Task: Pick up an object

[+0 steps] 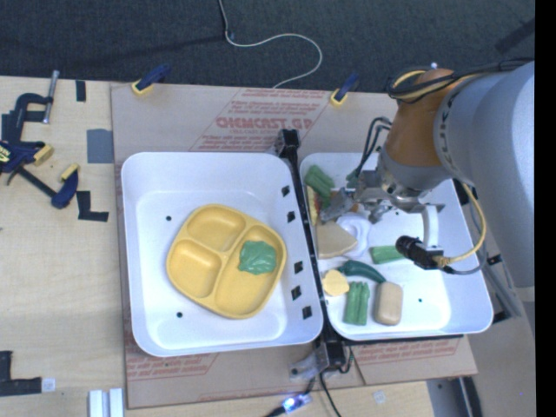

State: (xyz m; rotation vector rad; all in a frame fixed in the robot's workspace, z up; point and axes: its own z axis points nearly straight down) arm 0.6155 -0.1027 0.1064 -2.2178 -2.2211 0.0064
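A wooden worktop (61,302) carries a brown cardboard sheet (252,120) with red print, held at its upper corners by two blue-and-yellow clips, one at the upper left (149,78) and one at the upper middle (344,87). Dark clamps (30,150) lie at the left edge of the frame. A thin white cable (269,42) loops over the dark carpet (104,16) along the top. At the bottom middle, a small blue light (295,402) glows near black wiring.
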